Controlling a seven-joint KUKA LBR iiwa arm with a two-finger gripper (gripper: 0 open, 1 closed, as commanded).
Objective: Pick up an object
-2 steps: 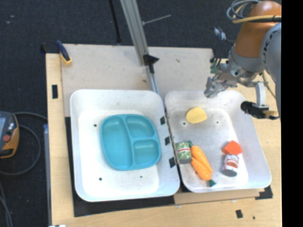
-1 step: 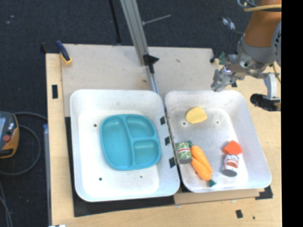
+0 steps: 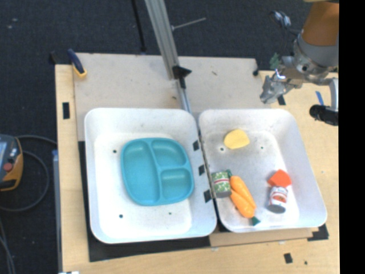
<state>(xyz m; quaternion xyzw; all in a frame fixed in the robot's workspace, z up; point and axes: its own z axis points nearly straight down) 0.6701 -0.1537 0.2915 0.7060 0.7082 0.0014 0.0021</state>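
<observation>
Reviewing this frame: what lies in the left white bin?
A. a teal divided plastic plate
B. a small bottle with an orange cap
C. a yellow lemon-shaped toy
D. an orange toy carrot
A: the teal divided plastic plate lies alone in the left white bin, while the lemon-shaped toy, toy carrot and orange-capped bottle sit in the right white bin.
</observation>
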